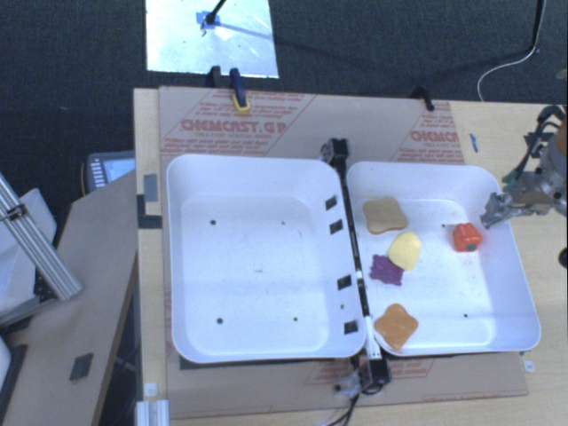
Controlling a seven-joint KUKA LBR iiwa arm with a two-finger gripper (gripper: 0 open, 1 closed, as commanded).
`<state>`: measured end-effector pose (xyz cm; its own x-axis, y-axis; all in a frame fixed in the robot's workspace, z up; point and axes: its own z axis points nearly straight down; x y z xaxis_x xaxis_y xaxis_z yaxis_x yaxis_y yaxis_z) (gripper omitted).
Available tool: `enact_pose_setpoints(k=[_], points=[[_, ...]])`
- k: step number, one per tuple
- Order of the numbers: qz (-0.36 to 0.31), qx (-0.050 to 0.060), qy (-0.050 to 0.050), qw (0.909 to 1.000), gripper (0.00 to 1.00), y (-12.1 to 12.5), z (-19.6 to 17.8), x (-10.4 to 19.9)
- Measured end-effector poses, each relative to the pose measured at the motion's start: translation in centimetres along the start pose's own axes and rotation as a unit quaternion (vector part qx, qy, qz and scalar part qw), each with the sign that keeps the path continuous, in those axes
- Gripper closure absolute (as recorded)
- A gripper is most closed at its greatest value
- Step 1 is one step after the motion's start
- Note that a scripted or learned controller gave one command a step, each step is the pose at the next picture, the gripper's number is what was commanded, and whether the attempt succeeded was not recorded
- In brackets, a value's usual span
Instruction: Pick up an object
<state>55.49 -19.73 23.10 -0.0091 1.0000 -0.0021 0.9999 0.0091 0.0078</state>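
Observation:
The right bin [510, 273] holds several small objects. A tan bread-shaped piece [384, 214] lies near its back left. A yellow lemon-like piece [406, 250] sits in front of it, touching a purple piece [386, 270]. An orange-brown piece [396, 326] rests at the bin's front left corner. A red pepper-like piece [467, 236] lies toward the right side. My gripper [497, 211] hangs over the right bin's right rim, just right of and above the red piece, with nothing seen in it.
The left bin [191, 238] stands beside the right one, joined by a black clamped divider [349, 247]. Both sit on a cardboard sheet [240, 122]. A shiny plate [211, 25] lies behind the bench, and a cable [515, 56] trails at the back right.

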Motion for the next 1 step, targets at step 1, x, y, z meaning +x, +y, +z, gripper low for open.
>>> enact_pose_setpoints(k=[1], points=[[-0.002, -0.001, 0.0, 1.0, 1.0, 0.09, -1.08, -0.01]])
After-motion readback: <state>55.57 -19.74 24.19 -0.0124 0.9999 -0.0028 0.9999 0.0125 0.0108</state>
